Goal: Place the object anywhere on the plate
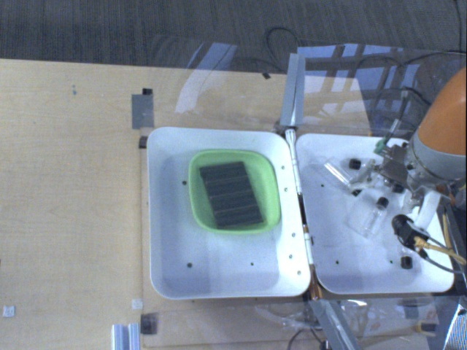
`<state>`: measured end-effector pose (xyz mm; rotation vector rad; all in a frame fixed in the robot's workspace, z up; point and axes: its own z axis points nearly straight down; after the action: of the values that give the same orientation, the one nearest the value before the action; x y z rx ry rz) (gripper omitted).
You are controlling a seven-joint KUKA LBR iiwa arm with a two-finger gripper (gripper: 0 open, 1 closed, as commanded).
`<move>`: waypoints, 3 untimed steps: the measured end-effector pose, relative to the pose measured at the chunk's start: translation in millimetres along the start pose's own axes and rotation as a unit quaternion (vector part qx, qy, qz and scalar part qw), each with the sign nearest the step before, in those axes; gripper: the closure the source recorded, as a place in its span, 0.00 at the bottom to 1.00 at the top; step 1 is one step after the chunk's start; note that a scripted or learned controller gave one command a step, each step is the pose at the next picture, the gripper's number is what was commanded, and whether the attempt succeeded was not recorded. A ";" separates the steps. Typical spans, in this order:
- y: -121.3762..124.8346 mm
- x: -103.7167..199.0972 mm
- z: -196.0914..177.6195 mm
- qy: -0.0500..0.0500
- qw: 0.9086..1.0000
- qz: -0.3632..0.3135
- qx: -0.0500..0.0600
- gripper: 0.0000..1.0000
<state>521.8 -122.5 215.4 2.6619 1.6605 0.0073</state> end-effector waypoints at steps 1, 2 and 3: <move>21.9 -44.8 -68.7 -0.001 0.968 0.252 -0.001 0.00; 10.8 -87.8 -121.8 -0.001 0.982 0.191 -0.002 0.00; 7.0 -86.3 -145.6 -0.001 0.982 0.190 -0.003 0.00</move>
<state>489.3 -202.9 360.9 2.9248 1.1230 0.0107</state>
